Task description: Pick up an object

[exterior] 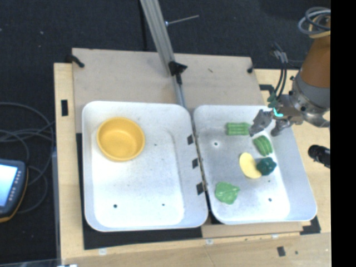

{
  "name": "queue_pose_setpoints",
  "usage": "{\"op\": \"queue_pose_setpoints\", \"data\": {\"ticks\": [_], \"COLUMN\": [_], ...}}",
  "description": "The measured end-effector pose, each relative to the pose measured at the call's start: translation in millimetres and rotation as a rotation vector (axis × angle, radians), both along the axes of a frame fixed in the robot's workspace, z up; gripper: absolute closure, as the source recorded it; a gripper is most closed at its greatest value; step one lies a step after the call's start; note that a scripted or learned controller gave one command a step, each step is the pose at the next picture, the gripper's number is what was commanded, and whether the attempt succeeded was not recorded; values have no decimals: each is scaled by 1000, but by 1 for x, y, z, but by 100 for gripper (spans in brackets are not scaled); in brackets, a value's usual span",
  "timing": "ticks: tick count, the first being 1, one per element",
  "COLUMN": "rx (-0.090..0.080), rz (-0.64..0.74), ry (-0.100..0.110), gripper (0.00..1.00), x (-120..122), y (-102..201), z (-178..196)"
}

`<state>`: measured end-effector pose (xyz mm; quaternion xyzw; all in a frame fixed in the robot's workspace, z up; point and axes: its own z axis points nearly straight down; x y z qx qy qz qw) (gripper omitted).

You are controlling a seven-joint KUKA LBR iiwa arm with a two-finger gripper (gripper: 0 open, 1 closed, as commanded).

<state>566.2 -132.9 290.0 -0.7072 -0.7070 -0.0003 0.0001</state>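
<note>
My gripper (268, 124) hangs over the upper part of the right bin (295, 204), its two fingers spread apart with nothing between them. Just left of it lies a green ridged block (237, 129). Right below it sits a green ridged oval piece (263, 146). Lower down, a yellow lemon-like piece (248, 165) touches a dark teal piece (267, 166). A light green lumpy piece (226, 192) rests near the bin's lower left.
A yellow bowl (120, 138) stands in the upper left of the left bin (139, 204). A metal pole (158, 29) slants up from between the bins. The arm's orange band (317, 65) is at the right edge.
</note>
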Motion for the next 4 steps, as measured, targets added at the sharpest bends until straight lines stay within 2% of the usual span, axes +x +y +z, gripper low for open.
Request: {"op": "queue_pose_setpoints", "data": {"ticks": [1, 2, 3, 4], "rx": [0, 0, 0, 0], "rz": [0, -1, 0, -1], "ry": [-1, 4, 4, 5], "gripper": [0, 0, 0, 0], "x": [0, -8, -1, -2], "y": [0, -7, -6, -9], "z": [0, -54, -99, -162]}}
